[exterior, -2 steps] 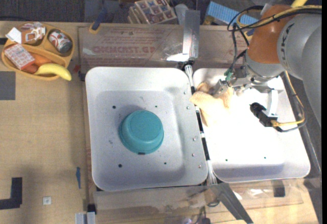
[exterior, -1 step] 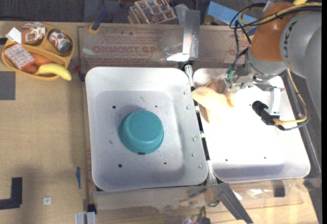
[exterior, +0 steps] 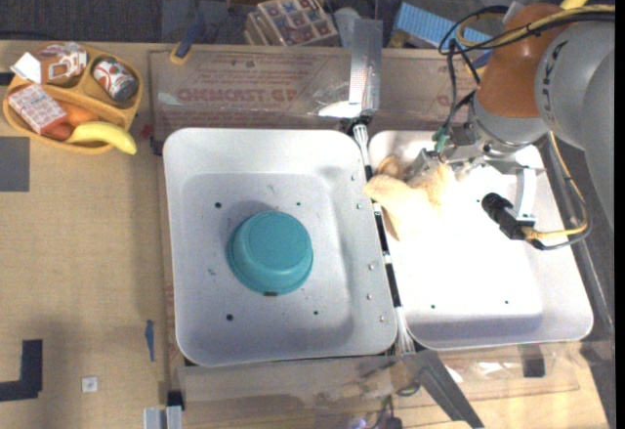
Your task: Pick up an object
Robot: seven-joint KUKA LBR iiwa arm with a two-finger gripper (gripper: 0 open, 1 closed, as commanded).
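A pale tan, floppy object (exterior: 402, 193) lies in the right bin (exterior: 488, 300), against its left wall near the far corner. My gripper (exterior: 433, 163) is low over the right end of that object and seems to touch it. How the jaws stand is hidden by the wrist. The grey arm with its orange band (exterior: 518, 65) comes in from the upper right. A teal bowl (exterior: 271, 251) sits upside down in the middle of the left bin (exterior: 195, 320).
A black plug (exterior: 500, 212) on a yellow cable hangs over the right bin beside the arm. A cardboard strip (exterior: 254, 90) runs behind both bins. A yellow tray (exterior: 68, 100) with a banana and food items sits on the bench at far left.
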